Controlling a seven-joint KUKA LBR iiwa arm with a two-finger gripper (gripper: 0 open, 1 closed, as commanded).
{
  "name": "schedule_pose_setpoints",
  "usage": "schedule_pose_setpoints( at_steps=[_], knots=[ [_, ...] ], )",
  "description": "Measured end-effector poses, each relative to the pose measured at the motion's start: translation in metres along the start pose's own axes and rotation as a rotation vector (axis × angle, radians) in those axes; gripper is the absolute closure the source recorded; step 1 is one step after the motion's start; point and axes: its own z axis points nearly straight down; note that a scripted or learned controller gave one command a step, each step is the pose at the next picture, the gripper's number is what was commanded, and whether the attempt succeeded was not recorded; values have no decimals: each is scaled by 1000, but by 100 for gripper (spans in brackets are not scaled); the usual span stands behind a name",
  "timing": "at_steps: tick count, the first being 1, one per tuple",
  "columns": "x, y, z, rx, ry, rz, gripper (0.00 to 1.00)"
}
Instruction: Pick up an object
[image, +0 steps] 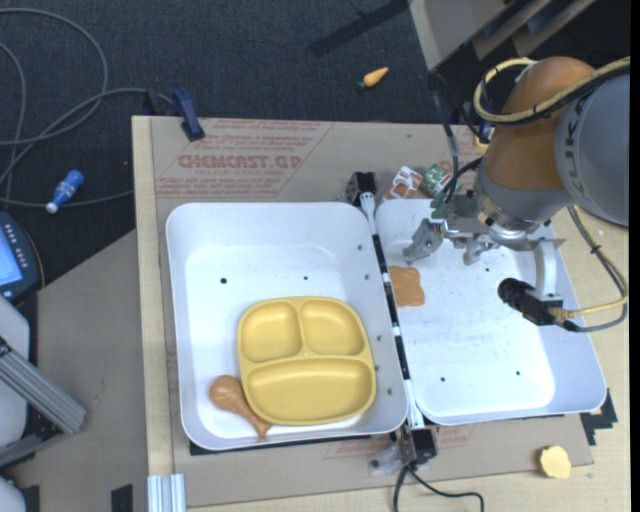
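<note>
While the gripper (452, 243) hangs over the right bin (500, 385), can't tell how it's set. Flat brown piece (406, 286) lies just beside it, by the divider. Left bin (200, 250) holds a yellow divided plate (304, 360) and a tan drumstick toy (236, 398) touching it.

The cardboard sheet (250, 160) under the bins carried red printing. The large line read approximately "CHEMCAST GP"; its letters were partly blurred. Smaller red lines above and below it were illegible. A small printed packet (420, 181) behind the right bin bore unreadable markings.
</note>
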Motion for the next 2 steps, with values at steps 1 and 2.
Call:
schedule_pose_setpoints(
  at_steps=[1, 2],
  knots=[
    [-40, 35, 105, -3, 1, -2, 0],
    [-37, 36, 88, -10, 1, -5, 100]
  ],
)
